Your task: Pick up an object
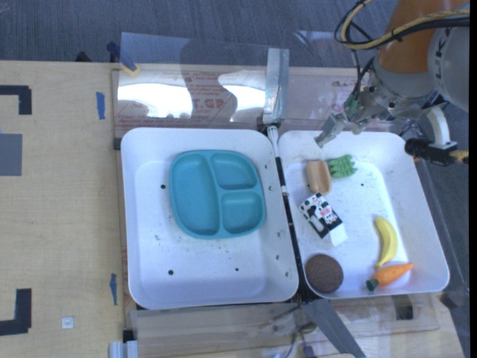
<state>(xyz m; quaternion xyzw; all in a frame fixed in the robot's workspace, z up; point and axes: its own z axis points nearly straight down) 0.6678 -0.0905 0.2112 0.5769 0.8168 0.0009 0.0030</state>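
Observation:
The right bin holds several small things: a tan bread roll, a green leafy piece, a black-and-white carton, a yellow banana, an orange carrot and a round brown cookie. My gripper hangs over the bin's far rim, just above and behind the roll and the green piece. It touches none of them, and nothing shows in its grasp.
A teal divided plate lies in the left bin. A clear panel with a metal post stands behind both bins. The grey arm with its orange band and yellow cables fills the upper right.

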